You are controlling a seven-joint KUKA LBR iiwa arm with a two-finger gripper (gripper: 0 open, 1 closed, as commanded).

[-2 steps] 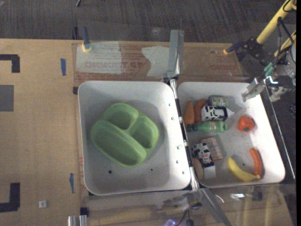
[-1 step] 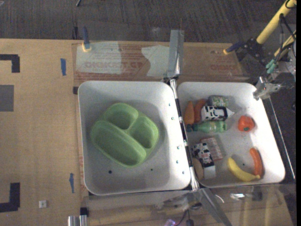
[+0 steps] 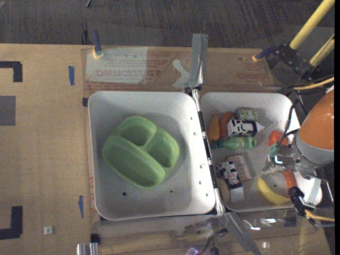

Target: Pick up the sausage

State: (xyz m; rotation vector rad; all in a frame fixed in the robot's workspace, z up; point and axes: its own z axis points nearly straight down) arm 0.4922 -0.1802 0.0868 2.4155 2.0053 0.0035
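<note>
Seemingly the sausage (image 3: 227, 122) is the short, reddish-orange oblong with rounded ends that lies in the right bin (image 3: 249, 99), in the far-left part of it. It is dull in colour, darker than the orange oblong piece (image 3: 213, 127) that lies just beside it on the side of the wall between the two bins. On its other side it touches, or nearly touches, a small carton with black and white patches (image 3: 241, 127), and a greyish can (image 3: 247, 113) lies just beyond that. A green bottle (image 3: 238, 143) lies on its side just nearer the camera than the sausage.

Further toward the near edge of the same bin there are a second black and white carton (image 3: 230, 175), a flat pinkish packet (image 3: 243, 166) and a yellow banana (image 3: 271, 191). A small red item (image 3: 275, 137) sits near the bin's right wall.

The left bin (image 3: 106, 195) holds a green divided plate (image 3: 140, 151), which lies at a slant across the middle of it.

The gripper (image 3: 277, 161) hangs over the right side of the right bin, between the red item and the banana, below the arm's orange band (image 3: 320, 125). Whether the gripper is apart or together I cannot tell. The sausage lies well apart from it, toward the left and the far side of the bin, with the bottle and the patched carton in between.
</note>
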